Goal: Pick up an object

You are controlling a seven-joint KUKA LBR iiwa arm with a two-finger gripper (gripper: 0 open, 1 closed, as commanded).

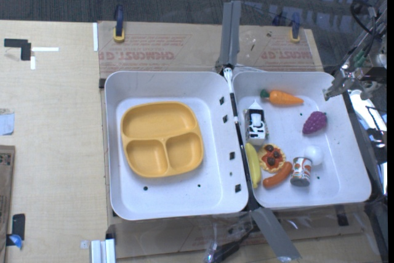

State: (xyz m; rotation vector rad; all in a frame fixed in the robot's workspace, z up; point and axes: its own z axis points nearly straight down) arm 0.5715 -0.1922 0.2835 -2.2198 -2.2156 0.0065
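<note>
Tool (pixel 335 90) low at far right edge

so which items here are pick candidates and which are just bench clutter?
Pick candidates, all in the right white bin:
orange toy carrot
purple grape bunch
black-and-white carton
yellow banana
small pizza slice
brown sausage
small tin can
white ball

Lying about:
yellow divided plate in the left bin
clamps on the cardboard sheet

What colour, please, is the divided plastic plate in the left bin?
Yellow-orange divided plate, seen in the camera view.
</note>
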